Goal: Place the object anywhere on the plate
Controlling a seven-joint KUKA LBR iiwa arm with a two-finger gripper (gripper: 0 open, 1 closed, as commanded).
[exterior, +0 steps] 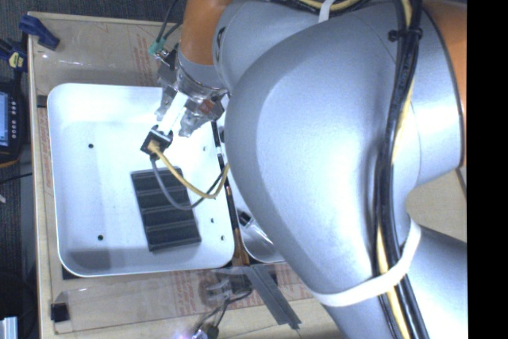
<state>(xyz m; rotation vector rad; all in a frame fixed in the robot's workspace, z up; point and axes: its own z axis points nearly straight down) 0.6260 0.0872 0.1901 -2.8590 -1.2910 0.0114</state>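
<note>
A dark grey ribbed rectangular slab (164, 209) lies flat in the near part of the left white bin (79, 171). My gripper (179, 113) hangs over the far right part of that bin, up and slightly right of the slab and apart from it. Its two pale fingers (168, 104) stand apart with nothing visible between them. The grey arm reaches in from the right and hides most of the right bin.
A sliver of the right bin (258, 248) shows under the arm. The left bin's walls ring the slab. Blue clamps (36, 32) sit at the bench's far left corner, and a metal bracket (246, 290) lies at the near edge.
</note>
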